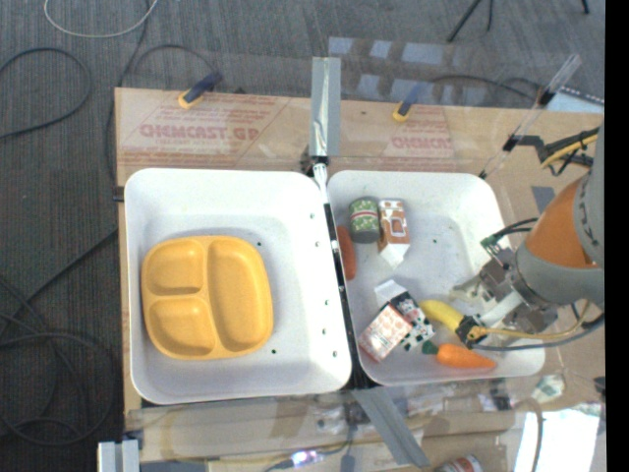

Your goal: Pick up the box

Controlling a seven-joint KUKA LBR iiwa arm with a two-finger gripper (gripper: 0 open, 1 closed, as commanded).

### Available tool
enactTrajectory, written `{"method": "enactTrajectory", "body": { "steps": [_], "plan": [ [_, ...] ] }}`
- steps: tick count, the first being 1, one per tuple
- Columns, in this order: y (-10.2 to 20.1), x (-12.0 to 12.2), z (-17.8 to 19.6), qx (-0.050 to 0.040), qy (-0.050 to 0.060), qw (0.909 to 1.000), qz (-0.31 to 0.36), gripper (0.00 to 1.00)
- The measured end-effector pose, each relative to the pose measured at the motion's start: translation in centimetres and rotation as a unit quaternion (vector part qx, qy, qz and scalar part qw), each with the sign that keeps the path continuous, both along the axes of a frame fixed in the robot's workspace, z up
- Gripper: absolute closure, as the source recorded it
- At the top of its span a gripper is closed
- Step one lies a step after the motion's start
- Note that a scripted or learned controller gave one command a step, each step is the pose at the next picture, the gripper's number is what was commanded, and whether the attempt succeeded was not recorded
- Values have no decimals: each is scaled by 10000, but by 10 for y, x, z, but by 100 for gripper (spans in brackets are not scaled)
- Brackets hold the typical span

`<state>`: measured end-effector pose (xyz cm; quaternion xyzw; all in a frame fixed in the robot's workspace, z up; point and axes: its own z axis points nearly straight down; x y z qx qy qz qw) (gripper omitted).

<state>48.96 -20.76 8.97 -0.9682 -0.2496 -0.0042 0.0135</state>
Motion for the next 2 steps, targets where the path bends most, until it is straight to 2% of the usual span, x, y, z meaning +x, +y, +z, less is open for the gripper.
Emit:
{"method": "enactTrajectory", "body": {
  "steps": [1,2],
  "plan": [
    [-2,0,7,-66,-13,10000,23,100],
    [-16,-7,52,-144,58,9955,-937,100]
  ]
}}
